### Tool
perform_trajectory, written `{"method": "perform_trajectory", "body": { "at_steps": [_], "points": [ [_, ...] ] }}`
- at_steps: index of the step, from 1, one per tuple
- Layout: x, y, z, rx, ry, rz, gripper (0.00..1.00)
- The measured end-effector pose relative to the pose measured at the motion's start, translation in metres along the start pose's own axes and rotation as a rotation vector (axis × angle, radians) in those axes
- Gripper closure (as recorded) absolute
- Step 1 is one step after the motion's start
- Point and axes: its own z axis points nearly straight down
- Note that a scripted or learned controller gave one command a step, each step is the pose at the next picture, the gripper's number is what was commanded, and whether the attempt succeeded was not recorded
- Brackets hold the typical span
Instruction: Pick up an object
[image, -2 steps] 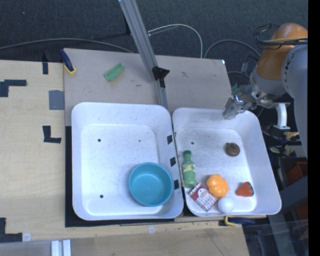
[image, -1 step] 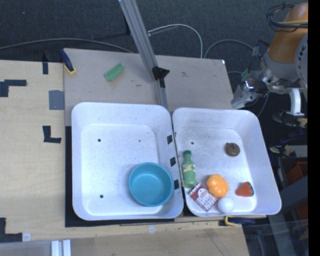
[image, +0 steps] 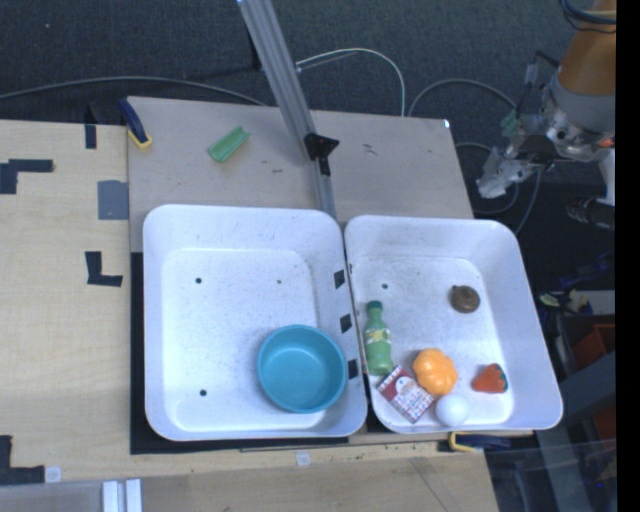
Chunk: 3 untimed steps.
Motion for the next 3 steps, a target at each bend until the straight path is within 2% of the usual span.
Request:
{"method": "perform_trajectory", "body": {
  "at_steps": [1,2,3],
  "points": [
    [0.051,-0.017,0.003,0.007,0.003,-0.003,1.00],
    [0.107,-0.022,0.001,0.006,0.003,-0.004,1.00],
    [0.151,-0.036,0.016,0.009,0.003,-0.003,1.00]
  ]
}}
